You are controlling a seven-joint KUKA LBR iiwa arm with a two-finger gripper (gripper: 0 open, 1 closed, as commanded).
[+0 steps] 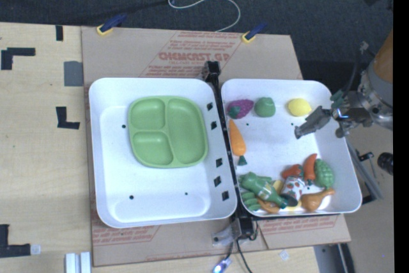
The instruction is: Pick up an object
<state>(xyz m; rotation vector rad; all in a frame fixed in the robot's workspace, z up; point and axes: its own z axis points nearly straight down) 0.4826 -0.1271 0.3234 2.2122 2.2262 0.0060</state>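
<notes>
Above the right bin [323, 87]: gripper [319, 121] spread wide, empty.
Nothing lifted yet; yellow lemon [298, 107] lies near, grasp remains.

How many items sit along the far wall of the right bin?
3: a purple one by the divider, a green one beside it, then a yellow one nearest the gripper. Nothing looks hidden there.

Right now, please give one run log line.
gripper: above right bin, holding nothing | yellow lemon: nearest | green plate: left bin
</notes>
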